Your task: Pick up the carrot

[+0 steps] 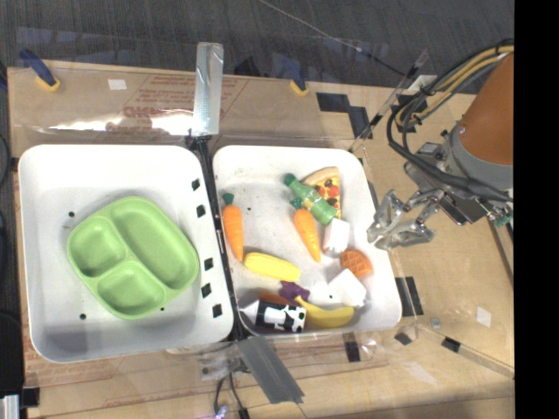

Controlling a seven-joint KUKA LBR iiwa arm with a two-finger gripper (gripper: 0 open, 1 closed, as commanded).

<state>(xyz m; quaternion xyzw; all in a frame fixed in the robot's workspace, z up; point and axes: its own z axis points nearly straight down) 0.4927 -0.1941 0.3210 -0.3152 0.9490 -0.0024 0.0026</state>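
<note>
Camera view, bench with two white bins. Landmark: the right bin (229,160).

Left bin (35,234): lies touching the right bin's left wall. Holds one green plate (131,256) with three compartments, tilted on the bin floor.

Right bin, contents:
- Carrot (232,231): orange with a green top, lying along the bin's left wall, top end toward the far side.
- Second carrot (306,231): near the bin's middle, lying at a slant, its green top toward the far side.
- Pizza slice (329,188): far right part of the bin.
- Green bottle (307,197): just left of the pizza slice, touching it, and reaching down to the second carrot's top.
- Yellow corn (272,266): below the middle, just beside the first carrot's tip.
- Banana (332,314): along the near wall.
- Black and white piece (278,316): near wall, left of the banana.
- Orange piece (356,262): by the right wall.
- White pieces (337,234): between the second carrot and the right wall.

Gripper (395,227): outside the right bin, just past its right wall, above the bench. Fingers spread, nothing between them. Well apart from both carrots.

Arm (493,120): grey and orange, to the right of the bin, with cables above it.
</note>
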